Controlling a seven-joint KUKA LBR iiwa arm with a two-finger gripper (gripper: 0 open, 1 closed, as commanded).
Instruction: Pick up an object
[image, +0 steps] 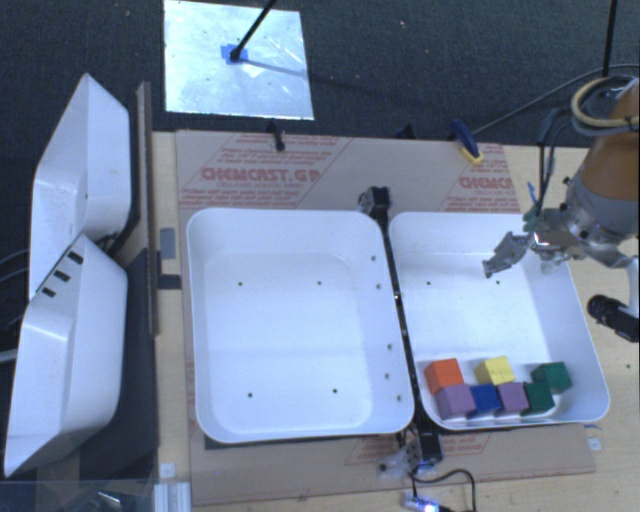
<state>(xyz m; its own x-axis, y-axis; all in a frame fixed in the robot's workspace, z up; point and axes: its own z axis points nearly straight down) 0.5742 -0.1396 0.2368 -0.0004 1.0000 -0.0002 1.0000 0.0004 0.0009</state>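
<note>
Several small blocks lie bunched along the near edge of the right bin (470, 240): an orange block (443, 374), a yellow block (493, 371), a dark green block (550, 377), a purple block (455, 399), a blue block (485, 398), a pink-purple block (512, 396) and another green block (538, 399). My gripper (503, 256) hangs over the far right part of this bin, well above and behind the blocks. Its grey fingers point left and down, and nothing shows between them.
The left bin (290, 330) sits beside the right one, with a black divider strip (398, 310) between them. Two stacked white bins (70, 280) lean at the far left. A shiny metal sheet (237, 62) lies beyond the bench. Cables run behind the arm.
</note>
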